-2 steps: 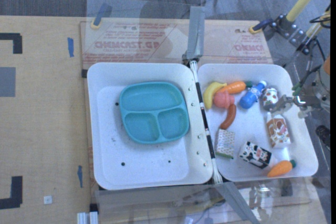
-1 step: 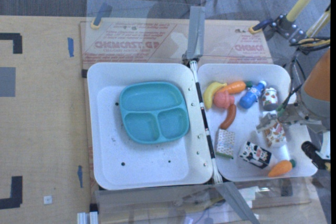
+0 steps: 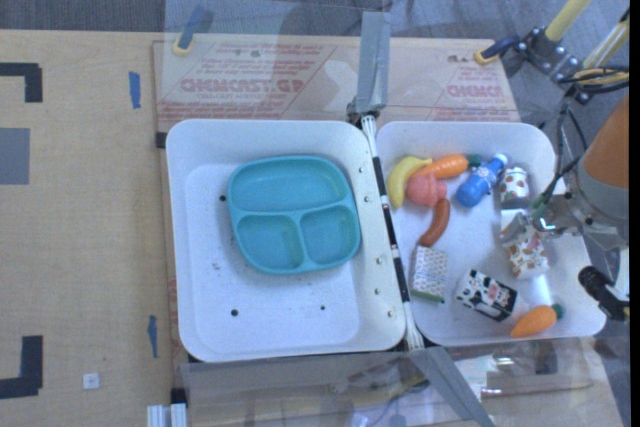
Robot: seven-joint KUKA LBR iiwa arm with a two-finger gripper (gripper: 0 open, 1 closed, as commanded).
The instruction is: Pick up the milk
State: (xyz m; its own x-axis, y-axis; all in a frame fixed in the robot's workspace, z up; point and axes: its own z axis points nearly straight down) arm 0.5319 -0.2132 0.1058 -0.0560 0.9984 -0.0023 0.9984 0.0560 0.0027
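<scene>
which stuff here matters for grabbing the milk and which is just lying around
For the job:
milk carton, cow-patterned, right bin
gripper, over the right bin's right side

Lying about:
teal tray, left bin
banana
two carrots
blue bottle
sausage
small can

The arm point(image 3: 610, 165) is cut off by the right edge. Its gripper point(image 3: 530, 225) blurs into what may be a patterned packet point(image 3: 527, 255), partly hiding it.
</scene>
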